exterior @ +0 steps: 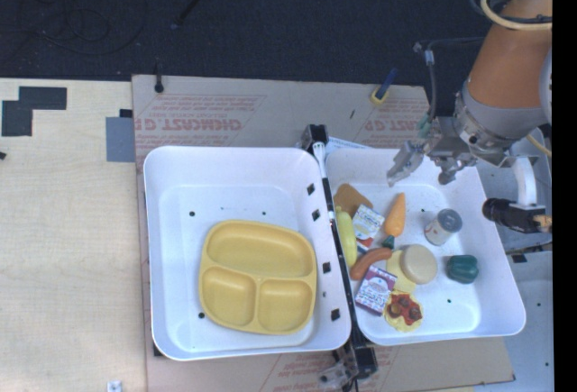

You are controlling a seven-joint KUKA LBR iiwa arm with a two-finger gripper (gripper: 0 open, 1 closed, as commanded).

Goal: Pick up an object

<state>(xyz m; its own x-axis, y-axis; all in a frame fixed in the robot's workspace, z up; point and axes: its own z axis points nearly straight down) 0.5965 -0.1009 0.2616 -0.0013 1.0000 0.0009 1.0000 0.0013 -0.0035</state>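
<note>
My gripper (425, 168) hangs over the far edge of the right bin (491, 309), its fingers spread open with nothing between them. Below it in that bin lie an orange carrot (395, 214), a small grey can (443, 223), a green pepper (462, 268), a cream round disc (417, 264), a reddish sausage (370, 262), a yellow corn cob (346, 235), a brown piece (350, 198), a white packet (368, 221), a purple packet (372, 293) and a yellow-red food piece (403, 310). The carrot is the nearest thing to the fingers.
The left bin (171, 201) holds a yellow divided plate (259, 276). A black divider (326, 228) runs between the bins. Both bins rest on a cardboard sheet (234, 111). A black fixture (509, 214) sticks out beside the right bin's right wall.
</note>
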